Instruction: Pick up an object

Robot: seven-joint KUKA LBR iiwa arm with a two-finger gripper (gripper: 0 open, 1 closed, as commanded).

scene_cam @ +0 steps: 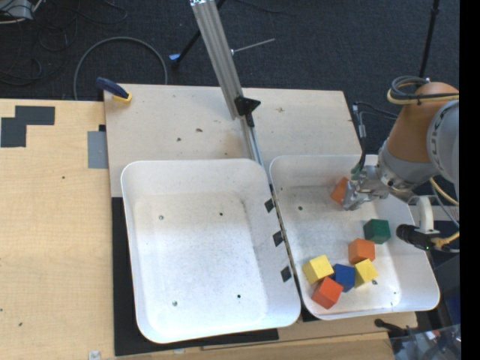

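An orange block (340, 191) sits in the upper left part of the right bin (315, 178), right against the gripper (358, 197). The gripper is lowered beside it on its right (whether its 2 fingers are spread or pinching the block cannot be told). Lower in the same bin lie a green block (377, 230), another orange block (361, 250), 2 yellow blocks (318, 268), a blue block (344, 276) and a red block (327, 292), clustered near the front. The left bin (150, 178) lies alongside.
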